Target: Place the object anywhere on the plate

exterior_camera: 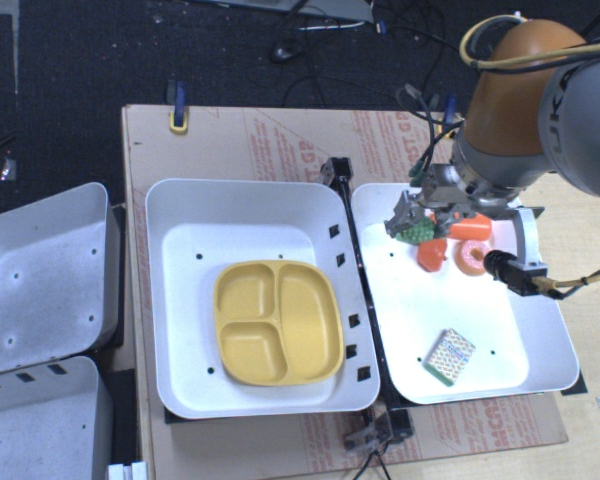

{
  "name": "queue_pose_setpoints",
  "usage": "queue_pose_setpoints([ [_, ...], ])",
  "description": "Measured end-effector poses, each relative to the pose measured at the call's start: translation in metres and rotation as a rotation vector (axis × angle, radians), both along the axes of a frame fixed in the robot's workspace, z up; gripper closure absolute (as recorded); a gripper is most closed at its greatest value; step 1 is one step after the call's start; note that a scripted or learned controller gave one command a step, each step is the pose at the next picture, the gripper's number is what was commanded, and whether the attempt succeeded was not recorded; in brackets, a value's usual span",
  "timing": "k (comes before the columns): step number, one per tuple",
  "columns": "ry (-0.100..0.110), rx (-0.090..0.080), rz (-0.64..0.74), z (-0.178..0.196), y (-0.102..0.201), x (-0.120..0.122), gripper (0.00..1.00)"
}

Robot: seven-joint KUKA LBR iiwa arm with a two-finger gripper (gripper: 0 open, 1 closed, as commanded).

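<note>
A yellow plate with three compartments lies in the left white bin, with nothing on it. In the right bin, near its far edge, several small toys sit close together: a green leafy one, a red one, an orange block and a pink ring. My gripper hangs right over the green toy, at or just above it. The wrist hides how the gripper meets the toy.
A small green and white packet lies near the front of the right bin. The black divider runs between the two bins. A black cable connector juts out beside the pink ring.
</note>
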State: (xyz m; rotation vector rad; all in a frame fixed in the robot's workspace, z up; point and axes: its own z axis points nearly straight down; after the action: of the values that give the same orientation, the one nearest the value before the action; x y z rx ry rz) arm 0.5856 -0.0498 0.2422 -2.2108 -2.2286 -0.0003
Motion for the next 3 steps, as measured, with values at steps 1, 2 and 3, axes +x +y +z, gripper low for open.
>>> queue_pose_setpoints([
  [1,-0.001,-0.001,-0.001,0.007,0.052,-0.005,1.0],
  [2,-0.002,-0.001,0.0,0.002,0.101,0.004,1.0],
  [3,0.001,-0.002,-0.002,-0.013,0.149,-0.008,1.0],
])
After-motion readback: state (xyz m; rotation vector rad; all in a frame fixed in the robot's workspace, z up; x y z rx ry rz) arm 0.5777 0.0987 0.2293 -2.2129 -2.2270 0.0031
